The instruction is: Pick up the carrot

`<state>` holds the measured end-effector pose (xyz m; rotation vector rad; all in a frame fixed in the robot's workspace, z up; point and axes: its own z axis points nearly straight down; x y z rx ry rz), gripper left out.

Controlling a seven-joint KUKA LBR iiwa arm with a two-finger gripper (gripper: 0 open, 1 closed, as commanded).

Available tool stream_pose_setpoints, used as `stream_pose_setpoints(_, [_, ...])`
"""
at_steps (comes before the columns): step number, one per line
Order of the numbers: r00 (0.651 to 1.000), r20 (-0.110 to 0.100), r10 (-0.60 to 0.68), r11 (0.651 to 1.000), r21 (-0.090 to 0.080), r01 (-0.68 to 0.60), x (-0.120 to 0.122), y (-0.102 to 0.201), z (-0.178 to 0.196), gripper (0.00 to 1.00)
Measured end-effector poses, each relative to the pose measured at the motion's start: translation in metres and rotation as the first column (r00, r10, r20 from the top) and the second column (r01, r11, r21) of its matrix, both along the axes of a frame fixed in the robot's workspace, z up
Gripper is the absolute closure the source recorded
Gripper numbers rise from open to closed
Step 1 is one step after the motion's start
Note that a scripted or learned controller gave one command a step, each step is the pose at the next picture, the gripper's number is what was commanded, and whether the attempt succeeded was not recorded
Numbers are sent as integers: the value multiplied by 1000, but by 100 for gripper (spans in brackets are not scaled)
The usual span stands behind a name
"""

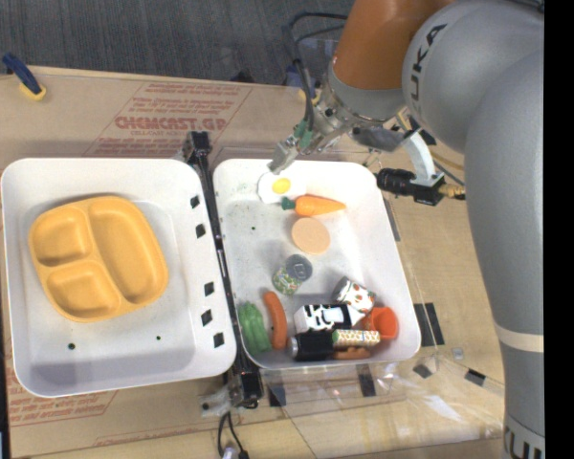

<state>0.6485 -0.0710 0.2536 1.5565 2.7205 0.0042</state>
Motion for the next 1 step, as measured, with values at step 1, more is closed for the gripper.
stream_pose_setpoints(1, [966,-16,-258,966,0,258,-41,32,-64,100])
